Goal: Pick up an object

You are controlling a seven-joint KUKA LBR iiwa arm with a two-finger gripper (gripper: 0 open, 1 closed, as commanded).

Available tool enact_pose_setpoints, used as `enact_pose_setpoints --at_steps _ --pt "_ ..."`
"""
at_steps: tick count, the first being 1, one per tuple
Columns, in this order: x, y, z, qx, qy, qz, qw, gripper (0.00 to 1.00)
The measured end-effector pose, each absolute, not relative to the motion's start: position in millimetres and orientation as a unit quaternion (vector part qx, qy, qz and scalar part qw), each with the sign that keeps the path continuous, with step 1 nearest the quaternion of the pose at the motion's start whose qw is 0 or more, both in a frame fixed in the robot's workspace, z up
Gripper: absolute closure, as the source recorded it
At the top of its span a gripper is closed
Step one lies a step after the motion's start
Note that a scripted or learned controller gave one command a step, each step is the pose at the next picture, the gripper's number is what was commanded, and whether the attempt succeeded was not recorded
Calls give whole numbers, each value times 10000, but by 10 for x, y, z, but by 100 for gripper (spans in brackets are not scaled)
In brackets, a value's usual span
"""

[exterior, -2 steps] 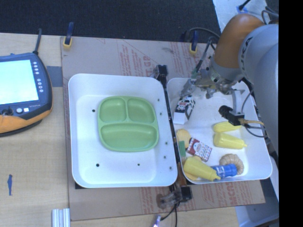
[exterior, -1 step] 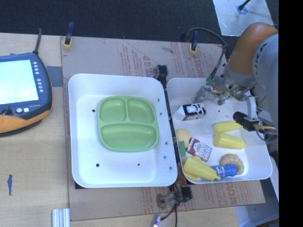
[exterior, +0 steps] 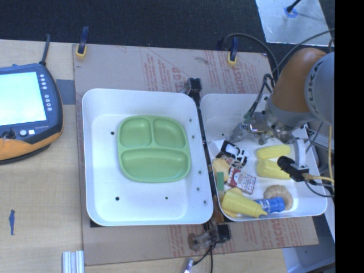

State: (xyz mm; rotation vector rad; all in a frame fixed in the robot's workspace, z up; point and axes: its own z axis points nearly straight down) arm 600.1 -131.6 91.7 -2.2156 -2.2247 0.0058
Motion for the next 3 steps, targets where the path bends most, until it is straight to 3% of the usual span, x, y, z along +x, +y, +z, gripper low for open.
enact_pose_setpoints --at_steps 1,2,3 --pt "4903 -1904 930 -7029 -7113 -38 5 0" --pt "4905 -1931 1035 -7022 -7120 -23 -16 100" --pt "4911 -1912 1036 -7015 -7126 -34 1 0"
